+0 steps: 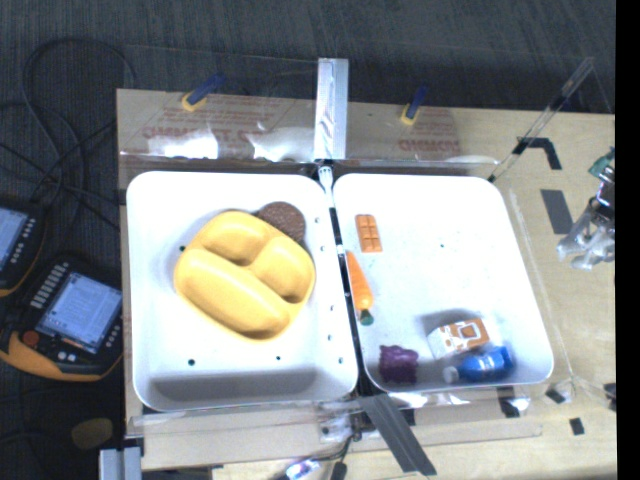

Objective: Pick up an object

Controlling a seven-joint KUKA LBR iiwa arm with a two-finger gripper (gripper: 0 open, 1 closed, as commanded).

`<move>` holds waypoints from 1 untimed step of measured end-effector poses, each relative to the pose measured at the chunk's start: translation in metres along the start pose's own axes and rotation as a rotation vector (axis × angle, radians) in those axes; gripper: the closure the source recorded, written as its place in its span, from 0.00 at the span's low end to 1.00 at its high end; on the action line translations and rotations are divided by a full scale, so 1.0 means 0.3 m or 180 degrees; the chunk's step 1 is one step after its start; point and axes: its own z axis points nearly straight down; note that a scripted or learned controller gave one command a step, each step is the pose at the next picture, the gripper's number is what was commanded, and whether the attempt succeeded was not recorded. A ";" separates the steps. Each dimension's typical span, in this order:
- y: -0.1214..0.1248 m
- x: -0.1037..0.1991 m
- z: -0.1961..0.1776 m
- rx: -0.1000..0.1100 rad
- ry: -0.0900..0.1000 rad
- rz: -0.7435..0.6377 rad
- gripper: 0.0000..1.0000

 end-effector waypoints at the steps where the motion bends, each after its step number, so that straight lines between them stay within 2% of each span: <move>1: -0.008 0.013 0.131 0.0003 0.0001 0.0054 1.00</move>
